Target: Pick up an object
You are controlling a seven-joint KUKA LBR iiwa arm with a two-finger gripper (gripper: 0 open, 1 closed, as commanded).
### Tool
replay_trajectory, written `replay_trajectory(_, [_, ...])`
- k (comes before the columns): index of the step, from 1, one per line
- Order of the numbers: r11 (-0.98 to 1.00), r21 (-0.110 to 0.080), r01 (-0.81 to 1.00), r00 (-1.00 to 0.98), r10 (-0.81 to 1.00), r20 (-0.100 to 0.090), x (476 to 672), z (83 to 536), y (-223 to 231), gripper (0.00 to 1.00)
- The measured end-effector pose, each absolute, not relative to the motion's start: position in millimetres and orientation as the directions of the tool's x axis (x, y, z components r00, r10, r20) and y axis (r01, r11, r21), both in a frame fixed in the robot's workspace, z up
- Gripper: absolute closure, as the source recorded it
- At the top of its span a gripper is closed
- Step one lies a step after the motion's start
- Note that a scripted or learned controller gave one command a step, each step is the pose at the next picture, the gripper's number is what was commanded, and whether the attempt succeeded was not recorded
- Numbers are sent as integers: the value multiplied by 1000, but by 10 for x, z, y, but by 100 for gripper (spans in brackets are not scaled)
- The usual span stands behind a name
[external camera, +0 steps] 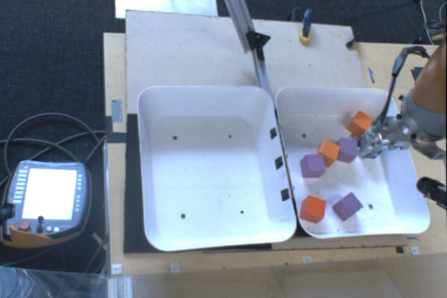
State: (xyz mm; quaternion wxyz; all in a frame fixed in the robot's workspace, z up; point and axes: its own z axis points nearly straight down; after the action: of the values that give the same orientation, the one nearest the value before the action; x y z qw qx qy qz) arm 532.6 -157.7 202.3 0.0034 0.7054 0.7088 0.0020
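Purple and orange blocks lie in the right bin (412,216): a purple block (347,149) touching an orange block (329,151) at its 9 o'clock, a second purple block (313,165) beyond, another orange one (360,123) at 1 o'clock. The gripper (367,146) sits just at 3 o'clock of that first purple block; whether its pincer is wide or narrow I cannot tell. The left bin (150,171) lies alongside.

Robotics lab: plywood bench (209,45) on dark carpet, teach pendant (45,202) with coiled cables at left, two white bins (150,150).
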Motion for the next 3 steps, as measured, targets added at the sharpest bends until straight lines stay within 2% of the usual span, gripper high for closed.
replay_trajectory(1, [6, 10, 1000, -6, 1000, -2, 5315, 2611, -1491, 100])
replay_trajectory(2, [5, 6, 1000, -5, 1000, -1, 5329, 2896, -1494, 100])
replay_trajectory(3, [9, 2, 1000, -9, 1000, 2, 5401, 2709, -1028, 100])
